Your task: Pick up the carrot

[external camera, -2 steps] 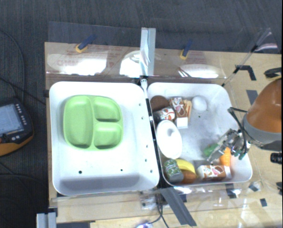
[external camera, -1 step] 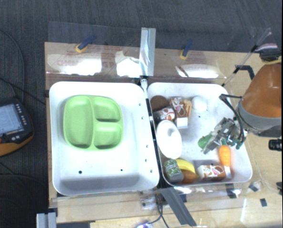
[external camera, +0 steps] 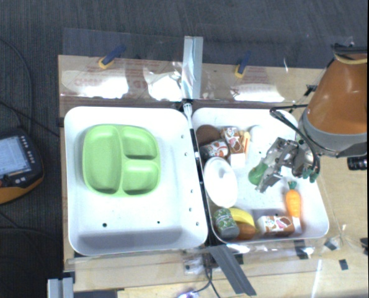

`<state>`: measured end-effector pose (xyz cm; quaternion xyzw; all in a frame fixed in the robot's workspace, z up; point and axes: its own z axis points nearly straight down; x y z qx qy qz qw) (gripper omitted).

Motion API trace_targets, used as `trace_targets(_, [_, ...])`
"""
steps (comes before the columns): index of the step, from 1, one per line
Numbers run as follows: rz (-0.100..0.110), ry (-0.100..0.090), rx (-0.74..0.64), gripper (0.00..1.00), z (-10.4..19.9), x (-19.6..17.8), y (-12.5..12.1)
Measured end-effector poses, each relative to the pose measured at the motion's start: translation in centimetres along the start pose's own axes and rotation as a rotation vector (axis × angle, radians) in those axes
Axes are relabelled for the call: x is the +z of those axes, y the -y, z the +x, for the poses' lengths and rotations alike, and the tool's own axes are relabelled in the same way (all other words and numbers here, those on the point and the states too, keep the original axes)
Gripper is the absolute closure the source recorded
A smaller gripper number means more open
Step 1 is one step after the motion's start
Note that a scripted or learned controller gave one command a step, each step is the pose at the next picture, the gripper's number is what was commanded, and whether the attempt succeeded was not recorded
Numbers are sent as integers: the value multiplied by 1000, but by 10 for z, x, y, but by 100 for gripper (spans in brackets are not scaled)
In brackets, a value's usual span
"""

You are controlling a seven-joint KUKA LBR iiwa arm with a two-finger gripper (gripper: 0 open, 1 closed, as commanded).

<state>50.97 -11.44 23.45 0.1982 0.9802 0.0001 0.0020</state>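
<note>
Near the right edge of the right bin (external camera: 320,225), a small orange carrot (external camera: 293,205) with a green top, lying alone on the white floor, tip toward the front edge. Just above it, toward the bin's middle, the claw (external camera: 272,172), holding nothing; too blurry to tell if spread or clenched. Best to slide toward the front right corner, drop straight down, and pinch across the carrot's fat middle, clear of the packet (external camera: 276,224) beside it.

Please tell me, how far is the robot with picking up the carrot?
Done: the claw has reached the right bin. In hand: it hovers beside a green item, up and to the left of the carrot. Left: the carrot lies on the bin floor, not gripped or lifted.
</note>
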Motion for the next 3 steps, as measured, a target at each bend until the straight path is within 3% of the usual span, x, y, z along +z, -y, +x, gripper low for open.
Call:
trace_targets(1, [0,-2,-94,100,-13,104,65])
trace_targets(2, [-1,-1,-357,100,-6,68,15])
trace_targets(3, [-1,1,-530,100,-13,-10,9])
